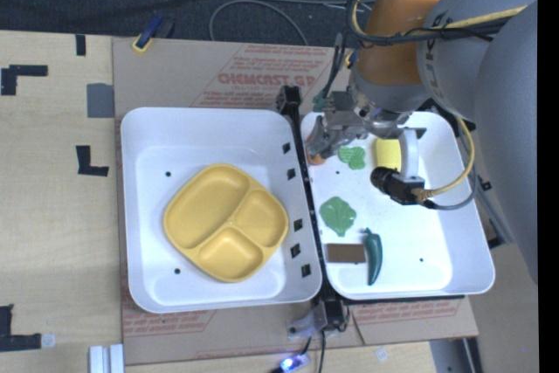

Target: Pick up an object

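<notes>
The gripper (336,134) hangs low over the upper left corner of the right bin (463,275); I cannot tell how it is set or whether it has hold of anything. Just right of it lie a small green piece (352,157) and a yellow block (388,155) standing upright in frame. Below sit a green leafy piece (337,215), a brown block (346,253) lying crosswise, and a dark green pepper (373,256) pointing down-frame, while the left bin (140,188) holds a yellow divided plate (225,221).

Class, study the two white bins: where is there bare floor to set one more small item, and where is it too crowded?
Free: the right bin's lower right floor, right of the green pepper, and the left bin's strip around the yellow divided plate. Crowded: the right bin's upper left, where the gripper hangs over small green and yellow pieces.
</notes>
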{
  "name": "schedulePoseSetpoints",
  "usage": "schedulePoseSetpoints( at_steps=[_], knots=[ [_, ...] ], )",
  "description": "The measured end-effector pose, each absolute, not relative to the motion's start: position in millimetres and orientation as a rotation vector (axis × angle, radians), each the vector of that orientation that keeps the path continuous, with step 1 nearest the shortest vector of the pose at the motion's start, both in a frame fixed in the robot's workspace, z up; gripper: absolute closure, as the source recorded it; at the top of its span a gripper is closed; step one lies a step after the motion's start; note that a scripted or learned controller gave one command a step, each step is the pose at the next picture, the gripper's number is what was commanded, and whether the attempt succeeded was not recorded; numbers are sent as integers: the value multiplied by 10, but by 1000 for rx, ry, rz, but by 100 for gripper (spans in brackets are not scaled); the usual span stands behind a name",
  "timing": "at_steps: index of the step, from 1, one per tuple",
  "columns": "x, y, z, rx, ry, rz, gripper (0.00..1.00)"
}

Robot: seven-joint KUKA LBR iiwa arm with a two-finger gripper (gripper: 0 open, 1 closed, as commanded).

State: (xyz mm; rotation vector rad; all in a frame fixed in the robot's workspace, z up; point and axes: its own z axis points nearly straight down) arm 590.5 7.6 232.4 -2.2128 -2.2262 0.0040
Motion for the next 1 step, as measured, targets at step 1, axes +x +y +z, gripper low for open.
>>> schedulePoseSetpoints(
  at_steps=[1],
  knots=[
    [6140,503,2340,-2214,-2227,2,100]
  ],
)
